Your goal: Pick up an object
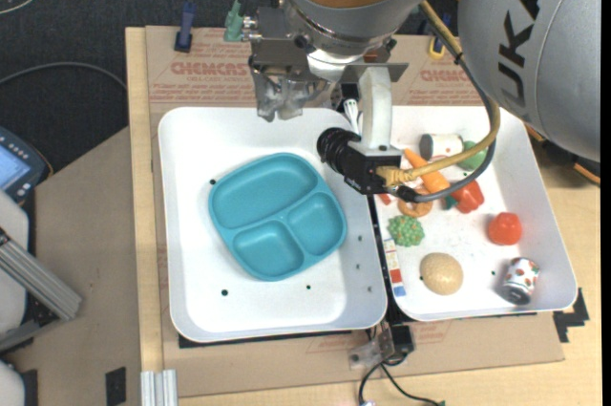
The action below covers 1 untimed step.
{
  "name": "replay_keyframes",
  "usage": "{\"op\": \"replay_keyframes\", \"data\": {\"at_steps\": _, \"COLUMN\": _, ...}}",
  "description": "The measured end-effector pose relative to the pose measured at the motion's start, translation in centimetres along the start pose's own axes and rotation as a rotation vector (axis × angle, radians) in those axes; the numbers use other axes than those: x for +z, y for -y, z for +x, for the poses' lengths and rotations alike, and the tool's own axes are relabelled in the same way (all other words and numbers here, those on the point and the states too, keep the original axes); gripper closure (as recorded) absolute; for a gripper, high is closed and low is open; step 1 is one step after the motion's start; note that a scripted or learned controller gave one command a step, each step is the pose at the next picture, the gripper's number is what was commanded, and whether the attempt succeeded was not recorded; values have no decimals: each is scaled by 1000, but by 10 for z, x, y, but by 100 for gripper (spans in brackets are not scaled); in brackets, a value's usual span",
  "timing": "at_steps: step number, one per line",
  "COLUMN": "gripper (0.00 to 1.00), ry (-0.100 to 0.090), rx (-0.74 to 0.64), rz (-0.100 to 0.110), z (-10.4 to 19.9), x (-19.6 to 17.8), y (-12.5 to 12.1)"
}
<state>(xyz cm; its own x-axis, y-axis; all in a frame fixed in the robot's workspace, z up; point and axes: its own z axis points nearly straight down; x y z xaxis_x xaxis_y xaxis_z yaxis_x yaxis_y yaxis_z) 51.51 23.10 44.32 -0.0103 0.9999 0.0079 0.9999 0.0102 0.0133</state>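
Camera view: jaws (279,98) over left bin (181,203) above teal divided plate (277,215), grip state impossible to tell.

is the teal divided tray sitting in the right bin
No, the teal divided tray lies in the left bin, while the right bin holds small toy foods.

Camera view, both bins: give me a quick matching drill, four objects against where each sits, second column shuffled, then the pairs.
Objects:
1. teal divided plate
2. red tomato
3. beige round item
4. green broccoli piece

Places:
A. right bin, near its front edge, left of the small can
B. left bin, about its middle
C. right bin, toward its right side
D. right bin, close to the wall shared with the left bin

Pairs: 1-B, 2-C, 3-A, 4-D
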Motion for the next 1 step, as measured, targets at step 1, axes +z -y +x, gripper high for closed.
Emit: {"op": "replay_keyframes", "data": {"at_steps": 1, "gripper": 100, "ry": 9, "rx": 18, "rz": 15, "z": -83, "x": 1, "y": 38}}
